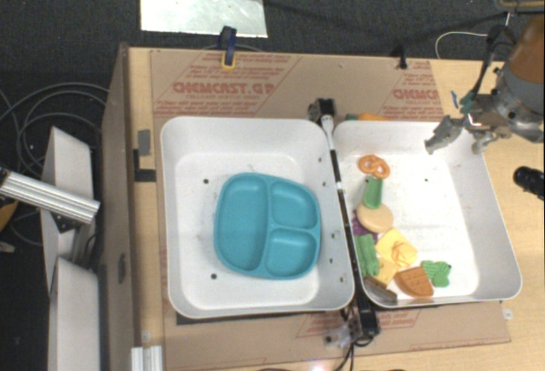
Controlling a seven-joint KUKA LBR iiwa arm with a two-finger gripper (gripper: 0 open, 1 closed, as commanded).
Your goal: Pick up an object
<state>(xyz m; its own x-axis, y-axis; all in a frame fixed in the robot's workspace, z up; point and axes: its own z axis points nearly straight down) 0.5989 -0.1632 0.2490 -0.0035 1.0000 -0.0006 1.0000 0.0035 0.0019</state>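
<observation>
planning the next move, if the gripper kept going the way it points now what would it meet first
The gripper points left and down over the right bin. Going straight on, it would likely meet that bin's bare white floor first, short of the pretzel; depth is unclear from this slanted view.

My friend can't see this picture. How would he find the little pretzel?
Look in the right white bin, along its left side where toy food is piled. The pretzel lies at the far end of that pile, beyond a green piece. It alone is an orange twisted loop.
</observation>
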